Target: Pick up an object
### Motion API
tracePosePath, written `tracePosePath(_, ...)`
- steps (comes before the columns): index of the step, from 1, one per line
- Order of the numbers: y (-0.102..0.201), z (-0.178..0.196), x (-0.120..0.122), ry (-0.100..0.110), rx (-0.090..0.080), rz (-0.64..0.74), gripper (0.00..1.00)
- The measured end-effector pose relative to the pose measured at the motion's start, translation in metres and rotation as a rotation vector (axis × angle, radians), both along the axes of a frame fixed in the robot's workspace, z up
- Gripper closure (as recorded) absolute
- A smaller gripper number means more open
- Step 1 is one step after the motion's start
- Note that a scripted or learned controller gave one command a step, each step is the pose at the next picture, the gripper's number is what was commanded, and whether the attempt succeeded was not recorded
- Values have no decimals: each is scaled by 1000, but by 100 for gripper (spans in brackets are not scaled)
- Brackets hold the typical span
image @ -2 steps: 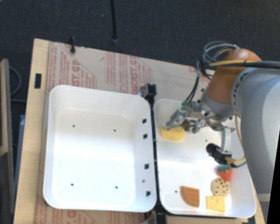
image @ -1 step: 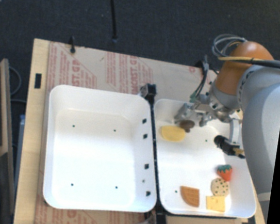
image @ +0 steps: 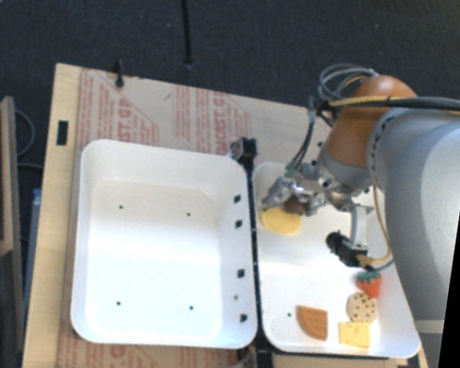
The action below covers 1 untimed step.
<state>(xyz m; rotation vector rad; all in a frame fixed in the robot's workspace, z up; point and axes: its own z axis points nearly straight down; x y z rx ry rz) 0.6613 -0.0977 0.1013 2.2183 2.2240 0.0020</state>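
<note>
My gripper [image: 294, 197] hangs low over the far left part of the right bin [image: 302, 275], reaching down from the grey arm with its orange band [image: 362, 113]. A pale yellow round item [image: 281, 222] lies directly below and in front of it, touching or nearly touching the gripper's tip. Something small and dark brown [image: 298, 205] shows right at the tip, and I cannot tell what it is. Along the bin's near right side lie a red strawberry [image: 370, 284], a speckled round cookie [image: 360, 307], a brown bread-like piece [image: 311, 321] and a yellow cheese wedge [image: 353, 334].
The left bin [image: 161, 246] stands beside the right one, with a black divider rail [image: 247, 241] between them. A black fitting on a cable [image: 345, 247] hangs off the arm over the right bin. The arm's bulk covers the bin's far right side.
</note>
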Motion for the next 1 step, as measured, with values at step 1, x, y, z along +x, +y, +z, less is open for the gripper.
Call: tracePosePath(1, -3, 11, 0, -1, -1, -3, 100)
